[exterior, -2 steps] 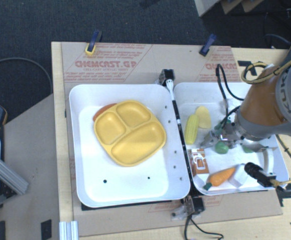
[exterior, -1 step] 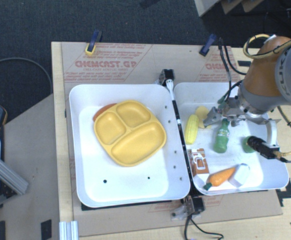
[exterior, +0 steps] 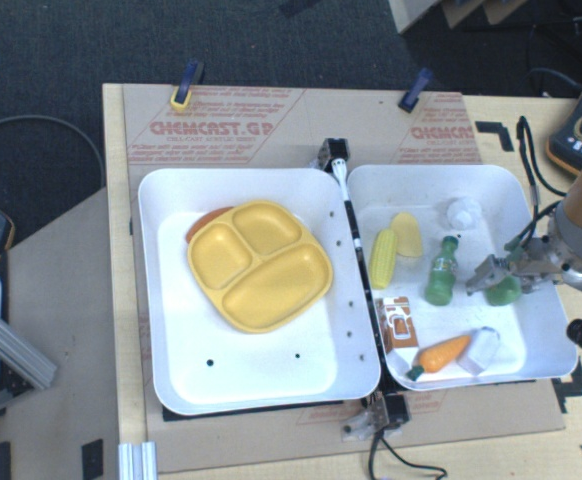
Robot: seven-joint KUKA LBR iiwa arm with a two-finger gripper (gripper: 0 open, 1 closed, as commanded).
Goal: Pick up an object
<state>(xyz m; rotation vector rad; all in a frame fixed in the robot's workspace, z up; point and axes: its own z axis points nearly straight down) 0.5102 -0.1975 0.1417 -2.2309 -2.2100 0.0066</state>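
While a small green object (exterior: 506, 290) lies in the right bin (exterior: 511, 183), the gripper (exterior: 495, 278) is lowered at it from the right, though whether the jaws are clamped on it cannot be told. A green bottle (exterior: 441, 271) is seen just beside, left of the gripper.

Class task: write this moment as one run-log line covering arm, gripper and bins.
arm: over right bin | gripper: beside green bottle, by a green item | left bin: yellow plate
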